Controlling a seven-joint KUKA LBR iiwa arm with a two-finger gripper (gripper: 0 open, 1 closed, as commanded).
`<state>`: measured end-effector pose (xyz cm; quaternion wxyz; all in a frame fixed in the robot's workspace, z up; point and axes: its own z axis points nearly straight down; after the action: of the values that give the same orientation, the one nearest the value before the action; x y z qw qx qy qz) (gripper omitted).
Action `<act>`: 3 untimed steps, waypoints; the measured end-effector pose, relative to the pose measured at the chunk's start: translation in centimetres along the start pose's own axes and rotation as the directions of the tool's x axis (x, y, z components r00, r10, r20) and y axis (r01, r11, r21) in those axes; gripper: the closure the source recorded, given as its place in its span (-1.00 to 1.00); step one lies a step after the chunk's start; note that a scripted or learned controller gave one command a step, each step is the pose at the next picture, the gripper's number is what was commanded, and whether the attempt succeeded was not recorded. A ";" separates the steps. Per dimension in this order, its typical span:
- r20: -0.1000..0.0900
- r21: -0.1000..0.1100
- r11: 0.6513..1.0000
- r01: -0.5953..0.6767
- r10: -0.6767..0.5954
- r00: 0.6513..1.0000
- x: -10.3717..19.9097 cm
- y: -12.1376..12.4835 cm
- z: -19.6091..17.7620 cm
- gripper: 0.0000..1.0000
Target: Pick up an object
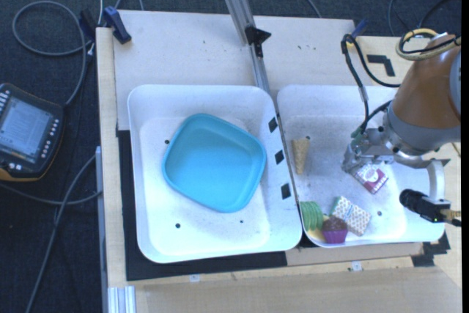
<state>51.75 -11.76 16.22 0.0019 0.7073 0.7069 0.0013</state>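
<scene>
Small red-and-white packet [372, 178] lies in the right white bin [322, 102]. Just beside it hangs the metal gripper [360, 160]; its grip is unclear.

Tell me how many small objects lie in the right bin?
5, and the arm may hide more: a cone near the left wall, a red-white packet under the gripper, and a green piece, purple cup and patterned packet in front.

The pincer [359, 159] sits low in the right bin [322, 102], seemingly touching a red-white packet [372, 179].
</scene>
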 end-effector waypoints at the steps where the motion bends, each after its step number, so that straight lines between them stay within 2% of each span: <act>1: 0.000 0.000 1.000 0.001 -0.001 1.000 0.0 1.0 -4.8 1.00; 2: 0.000 0.001 1.000 0.001 -0.001 1.000 0.0 1.1 -8.3 1.00; 3: -0.002 0.004 1.000 0.005 -0.005 1.000 4.9 2.3 -8.5 1.00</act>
<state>54.00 -6.86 24.77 -0.0002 0.7055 0.7087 0.0007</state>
